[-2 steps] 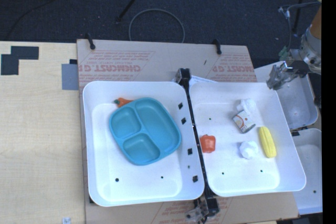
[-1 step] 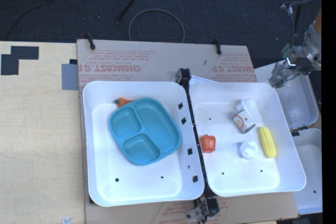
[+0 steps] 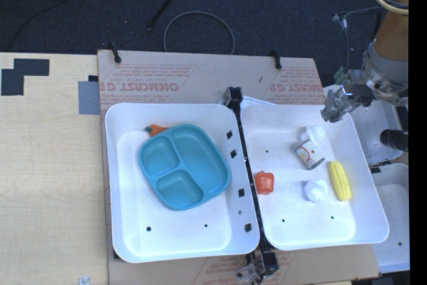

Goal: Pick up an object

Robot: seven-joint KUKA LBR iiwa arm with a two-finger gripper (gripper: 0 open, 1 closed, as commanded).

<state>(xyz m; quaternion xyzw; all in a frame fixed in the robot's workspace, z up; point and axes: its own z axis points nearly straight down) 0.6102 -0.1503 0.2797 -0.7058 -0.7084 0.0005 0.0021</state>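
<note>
The yellow corn cob (image 3: 339, 180) in the right bin (image 3: 293, 237) is judged light, stiff and best grasped across its middle; the state of the fingers on the gripper (image 3: 333, 105) cannot be told

The arm (image 3: 389, 57) is grey with an orange band and a metallic wrist.
</note>
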